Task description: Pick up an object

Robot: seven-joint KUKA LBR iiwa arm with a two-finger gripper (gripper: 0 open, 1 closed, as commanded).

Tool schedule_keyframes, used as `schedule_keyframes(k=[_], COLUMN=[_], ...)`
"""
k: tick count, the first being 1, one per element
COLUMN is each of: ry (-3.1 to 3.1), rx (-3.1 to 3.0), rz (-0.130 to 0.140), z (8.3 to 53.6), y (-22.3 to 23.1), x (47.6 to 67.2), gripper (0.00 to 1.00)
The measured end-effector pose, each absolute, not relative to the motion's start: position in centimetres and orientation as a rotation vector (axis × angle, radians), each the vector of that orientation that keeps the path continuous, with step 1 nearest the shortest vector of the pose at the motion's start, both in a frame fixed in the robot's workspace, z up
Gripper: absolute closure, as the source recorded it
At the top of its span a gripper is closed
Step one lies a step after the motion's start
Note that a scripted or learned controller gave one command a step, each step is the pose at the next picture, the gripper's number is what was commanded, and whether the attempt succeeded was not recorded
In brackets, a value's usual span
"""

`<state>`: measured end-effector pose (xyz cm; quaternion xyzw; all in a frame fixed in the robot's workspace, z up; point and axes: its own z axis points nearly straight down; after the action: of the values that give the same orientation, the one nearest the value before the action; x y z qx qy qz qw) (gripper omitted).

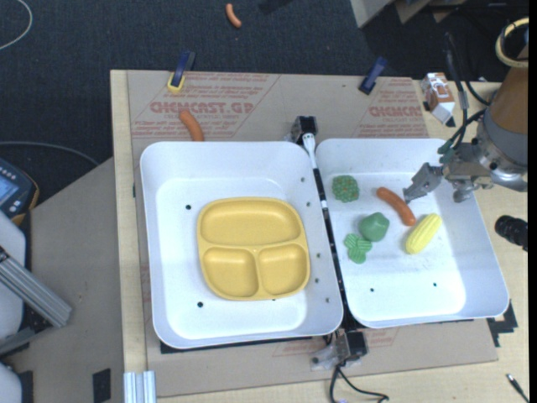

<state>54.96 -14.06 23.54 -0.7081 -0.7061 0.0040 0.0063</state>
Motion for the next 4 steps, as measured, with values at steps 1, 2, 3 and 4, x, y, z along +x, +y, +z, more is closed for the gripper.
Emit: schedule_keyframes(k=[1,2,3,4], ry=[-2.221,-2.216,-2.216,-2.216], rx=[-2.220,-2.218,-2.217,-2.218], rz=[0.001,0.006,0.004,0.004], z=[24.2,18.3,12.8,8.2], y=[-14.0,-14.9,-13.8,-13.7], x=[55.2,55.2,54.8,54.7], gripper=[0.00,0.00,0.00,0.00])
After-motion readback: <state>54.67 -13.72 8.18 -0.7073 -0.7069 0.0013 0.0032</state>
